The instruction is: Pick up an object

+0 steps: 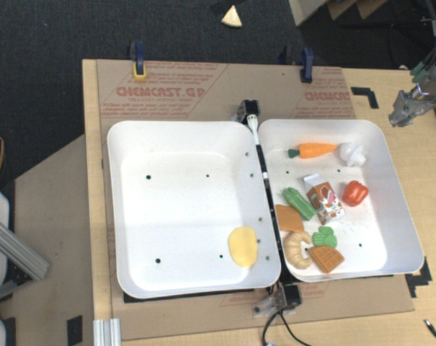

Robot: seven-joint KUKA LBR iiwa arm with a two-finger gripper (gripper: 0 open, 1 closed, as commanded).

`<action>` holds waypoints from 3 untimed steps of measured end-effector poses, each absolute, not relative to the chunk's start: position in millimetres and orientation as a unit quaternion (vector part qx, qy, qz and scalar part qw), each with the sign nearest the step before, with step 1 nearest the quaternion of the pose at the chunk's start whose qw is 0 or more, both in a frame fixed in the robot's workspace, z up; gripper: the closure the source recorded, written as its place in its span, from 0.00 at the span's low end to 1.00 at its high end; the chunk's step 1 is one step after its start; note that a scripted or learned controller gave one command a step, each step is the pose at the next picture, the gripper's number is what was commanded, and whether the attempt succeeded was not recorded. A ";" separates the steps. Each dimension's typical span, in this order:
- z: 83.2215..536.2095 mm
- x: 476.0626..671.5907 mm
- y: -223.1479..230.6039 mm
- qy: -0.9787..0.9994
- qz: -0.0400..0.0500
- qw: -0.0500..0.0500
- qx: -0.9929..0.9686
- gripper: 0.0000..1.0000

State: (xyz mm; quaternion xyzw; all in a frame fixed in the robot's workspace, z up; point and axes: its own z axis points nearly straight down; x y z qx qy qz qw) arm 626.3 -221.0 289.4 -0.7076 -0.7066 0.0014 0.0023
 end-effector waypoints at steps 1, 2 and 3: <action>327.5 625.4 -223.7 -0.707 -0.001 -0.004 -0.707 1.00; 269.6 608.5 -115.7 -0.710 0.001 0.004 -0.704 1.00; 364.1 668.5 -78.6 -0.709 -0.004 -0.006 -0.705 1.00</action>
